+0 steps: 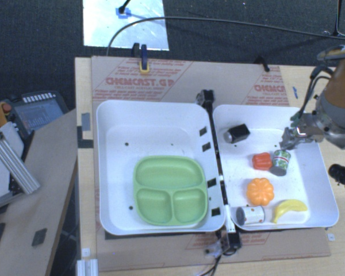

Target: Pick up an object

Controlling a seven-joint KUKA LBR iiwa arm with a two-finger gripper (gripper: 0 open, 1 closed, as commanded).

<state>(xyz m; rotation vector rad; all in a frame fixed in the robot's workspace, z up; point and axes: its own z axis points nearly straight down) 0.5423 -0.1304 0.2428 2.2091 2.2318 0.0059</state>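
The grey robot arm's two-finger gripper [287,140] hovers over the right white bin [322,180], just above a small green-labelled can [281,162] lying beside a red-orange block [262,161]; whether it grips anything cannot be told. A green three-compartment plastic tray [170,190] sits in the left white bin [121,131].

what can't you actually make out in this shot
- Claw: small and blurred in the camera view, above the green-labelled can; its opening cannot be read.
- Arm: cut off by the right edge of the view.
- Can label: too small to read.
- Black block in the right bin: too small and dark to identify.
- Small white can by the banana: its markings are too small to read.
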